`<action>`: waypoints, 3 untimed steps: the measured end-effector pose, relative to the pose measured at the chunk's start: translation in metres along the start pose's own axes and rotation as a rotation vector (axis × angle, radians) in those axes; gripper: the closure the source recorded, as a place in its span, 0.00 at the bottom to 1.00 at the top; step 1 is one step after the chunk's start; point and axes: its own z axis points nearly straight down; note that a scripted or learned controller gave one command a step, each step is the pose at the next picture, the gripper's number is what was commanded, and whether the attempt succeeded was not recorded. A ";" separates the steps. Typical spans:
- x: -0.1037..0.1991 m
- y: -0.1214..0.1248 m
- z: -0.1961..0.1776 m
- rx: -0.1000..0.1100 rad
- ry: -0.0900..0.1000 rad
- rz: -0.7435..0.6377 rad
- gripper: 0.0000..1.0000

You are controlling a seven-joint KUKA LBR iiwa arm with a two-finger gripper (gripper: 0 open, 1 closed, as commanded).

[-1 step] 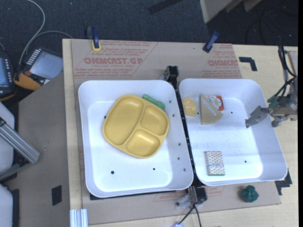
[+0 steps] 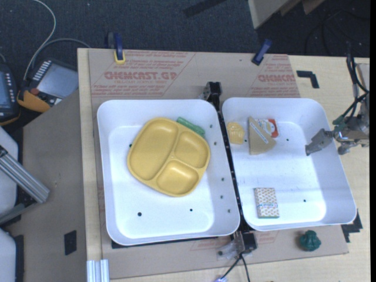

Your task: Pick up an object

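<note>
The 2 white bins sit side by side on the worktop (image 2: 176,69), which is covered with brown printed cardboard. The left bin (image 2: 117,216) holds a yellow divided plate (image 2: 169,156) with 3 compartments, lying flat near the bin's middle. A green object (image 2: 191,125) peeks out from under the plate's upper right edge; most of it is hidden, so its shape cannot be told.

The right bin (image 2: 305,216) holds 3 loose things. A small yellow object (image 2: 235,132) lies in the upper left corner, just beside a tan wedge-shaped piece with a red and white label (image 2: 261,135). Well apart from these, near the bin's lower middle, lies a small patterned box (image 2: 267,202).

The gripper (image 2: 318,141) reaches in from the right of the frame, over the bin's right rim at mid-height, and has nothing between its fingers. Whether those fingers are spread or closed cannot be told from this angle. Bare bin floor separates it from the wedge to its left and from the box below it.

Outside the bins, a small green object (image 2: 309,240) rests on the worktop at the lower right. 2 clamps, a yellow-tipped clamp (image 2: 118,49) and a blue clamp (image 2: 261,51), grip the worktop's upper edge.
</note>
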 end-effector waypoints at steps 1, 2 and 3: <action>0.008 -0.003 0.061 0.008 0.004 0.000 0.00; 0.006 -0.006 0.125 0.008 0.004 0.001 0.00; 0.007 -0.007 0.143 0.005 0.003 0.000 0.00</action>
